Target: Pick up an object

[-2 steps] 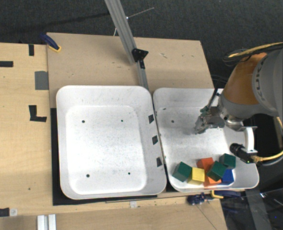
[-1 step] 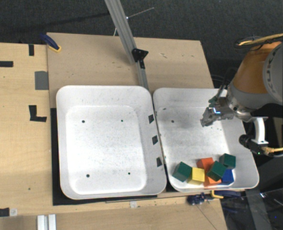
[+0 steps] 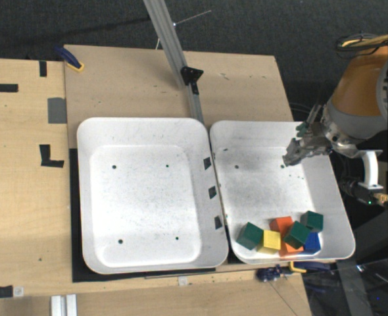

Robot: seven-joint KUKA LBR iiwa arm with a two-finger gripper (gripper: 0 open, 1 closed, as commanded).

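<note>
- Camera view: two shallow white plastic bins sit side by side on the pale wooden bench (image 3: 141, 78). The left bin (image 3: 89, 176) is speckled and bare, and the right bin (image 3: 260, 150) holds a small heap of coloured blocks in its near corner.
- The heap is a dark green cube (image 3: 250, 235), a yellow block (image 3: 271, 241) just beside it, an orange block (image 3: 283, 225) behind, a second green cube (image 3: 298, 234), a third green cube (image 3: 314, 220) at the outer end, and a blue block (image 3: 312, 243) at the front edge. They are packed together and touching, and any of them would serve the task.
- The grey two-finger gripper (image 3: 294, 155) hangs over the far right part of the right bin, well apart from the heap. Nothing shows between its fingers. Whether they are spread or closed I cannot tell, as the tip is small and dark against the bin.
- The step in hand looks like the approach, with the pick not yet made. To do it well, the arm should travel toward the near corner and choose a block with free sides. The dark green cube at the left end of the heap seems the most exposed.
- Coming straight down with the fingers straddling two free faces should avoid shoving the neighbours. The bin's wall crowds the blue block.
- Pose: the arm enters from the right. Its orange band (image 3: 358, 87) sits above the grey wrist, and the tool angles down and leftward over the bin's floor.
</note>
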